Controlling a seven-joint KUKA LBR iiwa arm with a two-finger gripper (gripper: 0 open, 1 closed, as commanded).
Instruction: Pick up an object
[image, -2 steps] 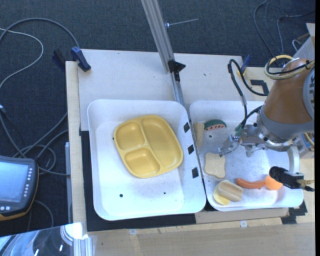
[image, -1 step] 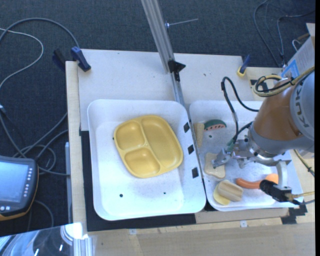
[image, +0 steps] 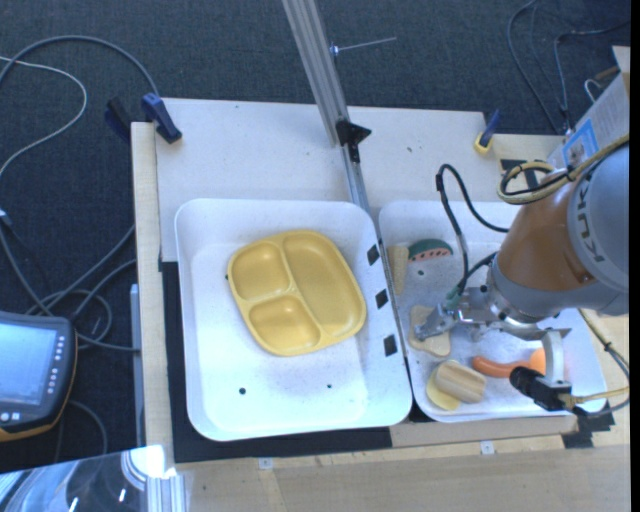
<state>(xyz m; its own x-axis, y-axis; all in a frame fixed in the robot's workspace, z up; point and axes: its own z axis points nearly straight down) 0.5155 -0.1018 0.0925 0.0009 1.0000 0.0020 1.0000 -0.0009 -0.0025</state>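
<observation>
My gripper (image: 436, 322) reaches down into the right bin (image: 592, 372), at its left-middle part. Its tip is right over a flat tan piece (image: 436, 345) and seems to touch it. In front of that lies a tan bread roll (image: 456, 383). An orange carrot (image: 508, 365) rests to the roll's right, partly under the arm. A watermelon slice (image: 430, 250) sits at the back of the bin, with a pale bread slice (image: 399, 268) beside it against the left wall. The grey and orange arm hides the bin's right half.
The left bin (image: 300, 405) holds a yellow divided plate (image: 295, 291). A metal pole (image: 322, 75) rises from the bench behind the bins. Black cables (image: 450, 205) loop over the right bin's back. Blue clamps (image: 160, 115) grip the bench's back corners.
</observation>
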